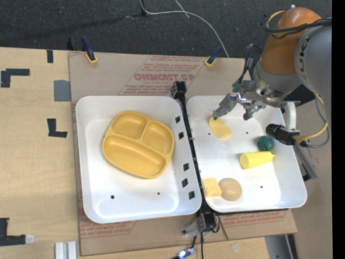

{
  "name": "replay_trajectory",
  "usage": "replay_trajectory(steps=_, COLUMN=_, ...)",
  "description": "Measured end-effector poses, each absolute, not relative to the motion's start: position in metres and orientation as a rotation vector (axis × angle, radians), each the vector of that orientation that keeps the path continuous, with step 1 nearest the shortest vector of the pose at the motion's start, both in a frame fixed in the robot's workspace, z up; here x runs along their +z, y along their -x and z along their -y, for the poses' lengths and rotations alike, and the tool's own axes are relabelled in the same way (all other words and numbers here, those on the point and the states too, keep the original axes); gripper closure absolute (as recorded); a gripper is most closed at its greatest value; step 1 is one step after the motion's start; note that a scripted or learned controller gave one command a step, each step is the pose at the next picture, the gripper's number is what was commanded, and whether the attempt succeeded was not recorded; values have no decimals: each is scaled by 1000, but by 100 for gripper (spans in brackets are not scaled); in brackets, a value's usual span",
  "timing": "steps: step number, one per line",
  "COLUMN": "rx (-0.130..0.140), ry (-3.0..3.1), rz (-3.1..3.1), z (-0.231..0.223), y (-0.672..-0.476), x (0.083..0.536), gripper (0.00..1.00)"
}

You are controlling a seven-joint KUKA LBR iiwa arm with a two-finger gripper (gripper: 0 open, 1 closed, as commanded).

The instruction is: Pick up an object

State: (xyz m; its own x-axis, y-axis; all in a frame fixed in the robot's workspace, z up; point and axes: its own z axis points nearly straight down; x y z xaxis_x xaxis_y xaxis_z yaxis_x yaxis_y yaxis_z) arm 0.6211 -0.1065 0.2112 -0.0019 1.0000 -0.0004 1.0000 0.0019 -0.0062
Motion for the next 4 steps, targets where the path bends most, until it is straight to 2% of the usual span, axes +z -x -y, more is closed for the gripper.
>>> replay_trajectory(steps=2, rx=6, ry=2220, rz=2222, z=109, y=-622, x=85, gripper=0)
replay_trajectory(steps=3, rx=1, ry=2220, rz=2227, z=109, y=-624, x=99, gripper=100)
replay_trajectory(steps=4, rx=-3, ry=2220, rz=2224, z=103, y=-618, x=145, gripper=100)
